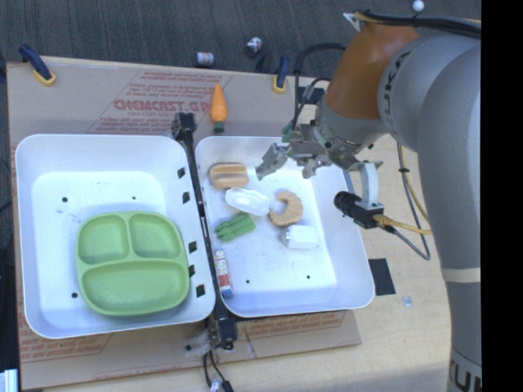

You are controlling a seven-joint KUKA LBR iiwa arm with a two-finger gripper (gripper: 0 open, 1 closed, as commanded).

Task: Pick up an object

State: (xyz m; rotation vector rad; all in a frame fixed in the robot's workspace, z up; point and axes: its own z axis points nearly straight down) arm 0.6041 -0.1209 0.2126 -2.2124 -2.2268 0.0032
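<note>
While the pincer point(288, 161) hangs over the upper part of the right bin point(347, 288) with nothing between its fingers, the step in hand looks like the approach — no object has been picked yet. The fingers appear spread, one pale tip pointing left toward the bun point(228, 174) and the other nearer the wrist, though the slanted view makes the gap hard to judge. The candidates lie clustered in the right bin: the bun at the upper left, a white wrapper-like piece point(246, 200) just below it, a green piece point(234, 226) lower left, a tan ring-shaped pastry point(286, 208) in the middle, a small white block point(301, 236) just beside it, and a thin tube point(221, 271) along the left wall. The left bin point(33, 235) holds a green tray point(133, 262); a carrot point(218, 104) lies on the worktop beyond the bins. The next move, as I judge it, calls for lowering onto one item — the pastry or the bun sit closest — with the fingers straddling it and clear of its neighbours, since the pastry, wrapper and block nearly touch. How high the pincer is above the bin floor cannot be told, and the arm's bulk covers the bin's upper right corner; what the white items really are is unclear.
</note>
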